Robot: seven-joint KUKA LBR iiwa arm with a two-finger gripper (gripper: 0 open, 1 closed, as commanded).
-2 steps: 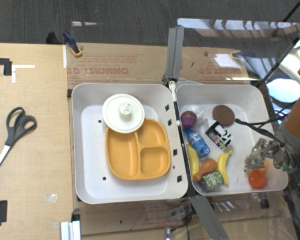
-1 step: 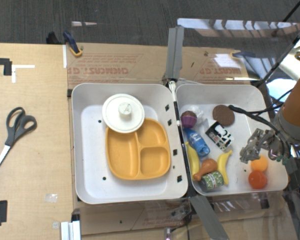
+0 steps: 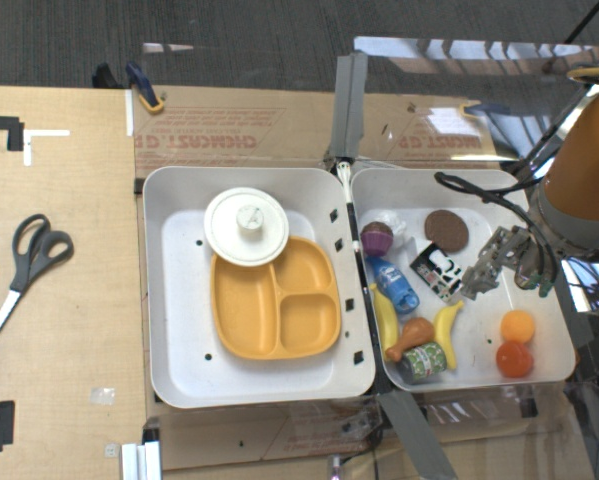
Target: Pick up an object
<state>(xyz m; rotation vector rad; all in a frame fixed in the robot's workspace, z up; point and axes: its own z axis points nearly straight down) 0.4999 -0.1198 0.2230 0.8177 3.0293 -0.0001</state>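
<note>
The grey arm reaches in from the right edge, its orange band [image 3: 585, 158] high above the wrist. The claw [image 3: 482, 268] hangs tilted down and to the left. Black cables [image 3: 479, 186] loop off the wrist. The metal fingers [image 3: 492, 250] point leftward; their spread cannot be judged.

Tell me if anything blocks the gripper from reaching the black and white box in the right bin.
Nothing visible does. The gripper hangs right beside the black and white box, with bare bin floor between them. The brown disc and a banana lie off to the sides.
</note>
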